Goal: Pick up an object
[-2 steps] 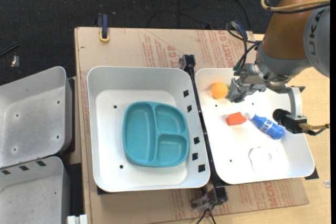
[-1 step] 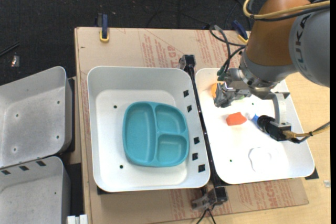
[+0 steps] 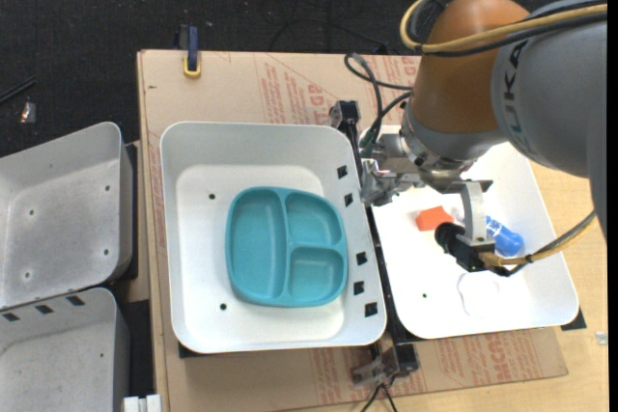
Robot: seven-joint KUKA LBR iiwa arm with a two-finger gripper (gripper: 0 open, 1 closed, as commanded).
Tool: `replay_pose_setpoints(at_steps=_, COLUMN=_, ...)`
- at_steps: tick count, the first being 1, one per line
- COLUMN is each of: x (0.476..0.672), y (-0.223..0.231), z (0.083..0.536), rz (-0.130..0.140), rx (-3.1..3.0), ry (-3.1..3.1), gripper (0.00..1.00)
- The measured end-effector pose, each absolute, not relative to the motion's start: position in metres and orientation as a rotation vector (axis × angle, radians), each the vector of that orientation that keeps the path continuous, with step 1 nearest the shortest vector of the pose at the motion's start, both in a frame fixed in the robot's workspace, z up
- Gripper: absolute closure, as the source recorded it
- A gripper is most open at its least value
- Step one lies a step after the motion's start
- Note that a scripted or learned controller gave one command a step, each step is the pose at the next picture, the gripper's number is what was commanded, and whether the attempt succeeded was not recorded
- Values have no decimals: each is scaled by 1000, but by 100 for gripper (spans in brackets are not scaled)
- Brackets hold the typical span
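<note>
From the camera view above the table point(image 3: 261, 82), which is covered with a sheet of brown cardboard, two shallow white bins sit side by side. The left bin point(image 3: 183, 150) holds a teal plate point(image 3: 287, 246) with three compartments, lying flat near the middle of the bin floor. Small black marks run down the inside of this bin's right wall.

The right bin point(image 3: 526, 304) is partly covered by the arm point(image 3: 565, 82), which reaches in from the right with its orange band over the bin's far end. The gripper point(image 3: 386, 177) hangs below the wrist at the near-left part of that bin, close to the wall where the two bins meet. Its lower end is hidden by the wrist and metal fittings, so whether it is open or closed cannot be told, and nothing can be seen held in it.

On the floor of the right bin lies an orange piece point(image 3: 432, 218), just to the right of the gripper and apart from it. Further right lies a blue object point(image 3: 504, 235), small and rounded. Near the front of the bin is a faint pale outline point(image 3: 476, 289), too dim to identify.

A blue and yellow clamp point(image 3: 192, 53) grips the far left edge of the cardboard. Two more white trays point(image 3: 58, 207) rest to the left of the table, over a dark floor point(image 3: 77, 14).
</note>
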State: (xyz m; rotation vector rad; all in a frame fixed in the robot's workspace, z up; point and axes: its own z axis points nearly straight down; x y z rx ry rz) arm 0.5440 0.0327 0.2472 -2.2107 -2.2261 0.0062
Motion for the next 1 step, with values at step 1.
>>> replay_pose_setpoints(at_steps=1, x=523, y=76, z=229, rz=9, rx=-2210, ry=-2225, gripper=100)
